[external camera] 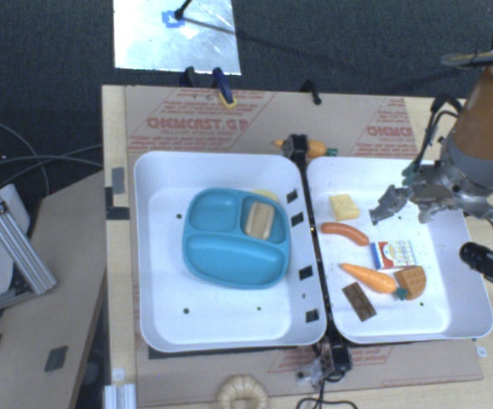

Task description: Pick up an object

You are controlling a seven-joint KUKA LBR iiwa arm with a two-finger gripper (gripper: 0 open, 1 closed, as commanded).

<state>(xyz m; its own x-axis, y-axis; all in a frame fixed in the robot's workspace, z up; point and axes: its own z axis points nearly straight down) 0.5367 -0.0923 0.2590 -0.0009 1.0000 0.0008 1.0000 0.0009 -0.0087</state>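
The gripper (pixel 388 204) is hovering over the right bin (pixel 463 313), fingers spread and holding nothing, apparently lining up above the sausage (pixel 345 233) and cheese (pixel 344 206) for a grab.

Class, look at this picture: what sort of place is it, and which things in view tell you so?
Probably a robotics lab test bench. A robot arm's gripper hangs over two white bins clipped to a board, toy food such as a carrot lies in one, and loose cables trail on the floor.
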